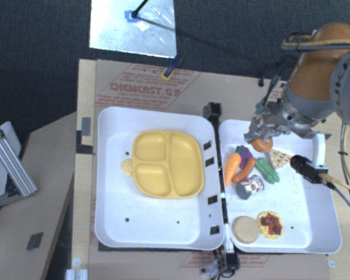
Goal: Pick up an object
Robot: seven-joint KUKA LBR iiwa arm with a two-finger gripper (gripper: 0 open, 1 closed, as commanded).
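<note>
Plastic play food fills the right-hand bin (321,227), and the left-hand bin (106,221), well to the left of the pincer (260,135), carries a yellow divided plate (164,164) with a small pale piece (126,166) at its left rim. Just below and left of the pincer lie a carrot (232,166), with a purple piece (241,152) at its top and a reddish sausage-like piece (245,169) alongside; under them sits a small red-and-white can (252,185), and lower still a pale round cookie (245,229) and a yellow piece topped with red (270,224). Right of the carrot are a green pod (267,171) and a pizza slice (279,157).

The pincer hangs low over the top left of the right bin, directly above an orange round thing (262,145), which looks like the likely target; it seems to touch or nearly touch it. Whether its jaws are spread or pressed together I cannot tell, nor whether the orange thing sits between them. To do this well, I judge the jaws should straddle the round shape at its widest part, settle fully down before closing, then lift straight up, since a smooth ball may squirt sideways toward the purple piece.

Both bins rest on cardboard on a pale desk (47,175); beyond lies dark carpet with a shiny metal sheet (133,21).
</note>
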